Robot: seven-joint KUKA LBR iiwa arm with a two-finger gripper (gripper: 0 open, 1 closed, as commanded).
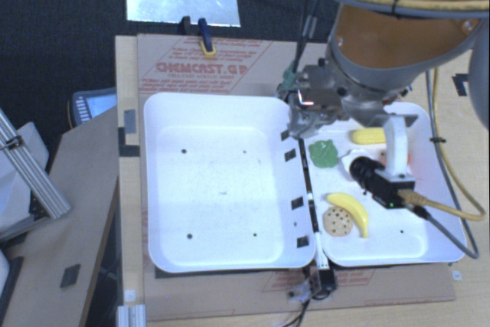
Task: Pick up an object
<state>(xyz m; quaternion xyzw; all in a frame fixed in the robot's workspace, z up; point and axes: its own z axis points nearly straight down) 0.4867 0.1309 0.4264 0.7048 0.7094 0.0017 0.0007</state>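
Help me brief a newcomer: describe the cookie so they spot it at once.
Look in the right-hand bin, along its near edge by the divider between the bins. The cookie lies there, touching the banana. It is the round, flat, tan disc with dark specks; its neighbours are yellow or green.

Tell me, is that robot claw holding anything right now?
It cannot be told: the gripper sits over the right bin, above the green object, with no item seen in it.
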